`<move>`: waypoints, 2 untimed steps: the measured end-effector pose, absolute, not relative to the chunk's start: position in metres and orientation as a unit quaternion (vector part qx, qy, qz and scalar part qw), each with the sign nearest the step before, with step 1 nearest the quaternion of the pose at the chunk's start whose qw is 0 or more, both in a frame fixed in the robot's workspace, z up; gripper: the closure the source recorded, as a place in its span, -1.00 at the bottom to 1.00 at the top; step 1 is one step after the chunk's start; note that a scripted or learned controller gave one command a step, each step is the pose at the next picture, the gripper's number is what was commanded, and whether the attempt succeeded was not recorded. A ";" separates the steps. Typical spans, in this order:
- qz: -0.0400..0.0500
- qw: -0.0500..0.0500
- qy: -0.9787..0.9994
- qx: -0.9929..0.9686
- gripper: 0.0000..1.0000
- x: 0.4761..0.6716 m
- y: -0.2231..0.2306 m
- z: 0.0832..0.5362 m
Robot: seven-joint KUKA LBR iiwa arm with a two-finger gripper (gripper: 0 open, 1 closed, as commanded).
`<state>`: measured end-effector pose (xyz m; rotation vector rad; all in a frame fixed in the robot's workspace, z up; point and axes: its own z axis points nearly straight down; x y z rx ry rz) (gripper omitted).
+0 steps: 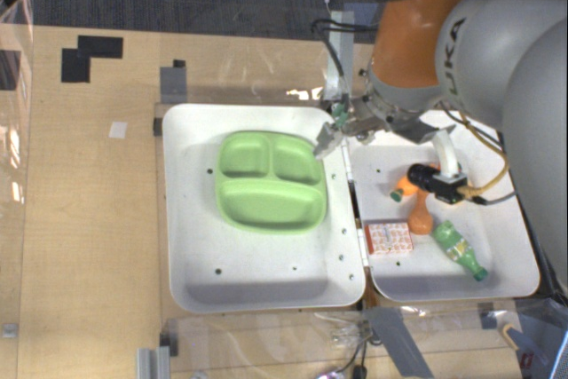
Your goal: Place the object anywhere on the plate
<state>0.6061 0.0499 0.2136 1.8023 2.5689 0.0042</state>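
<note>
Left shallow white bin (182,217): it is sitting on the pale wooden worktop (89,226) and is holding a light green moulded plate with three compartments (266,191), lying flat near the bin's centre.

Right shallow white bin (383,162): it is sitting just beside the left one and is holding three loose items. An orange carrot-shaped piece (419,213) is lying mid-bin, a flat red-and-white patterned box (389,238) near the dividing wall, and a green plastic bottle (460,248) on its side toward the front right. Which of them is the object to be placed cannot be told; all are lying apart from the plate.

Arm: the grey arm (506,49) is reaching in from the right. Its gripper (330,136) is hanging over the bins' shared edge, at the plate's rear right corner. Whether it is open or closed cannot be told.
</note>
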 end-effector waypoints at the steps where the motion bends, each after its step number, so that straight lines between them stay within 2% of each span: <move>1: 0.001 0.000 0.695 0.719 -1.00 0.562 0.087 0.226; 2: 0.001 0.000 0.648 0.761 -1.00 0.502 0.188 0.259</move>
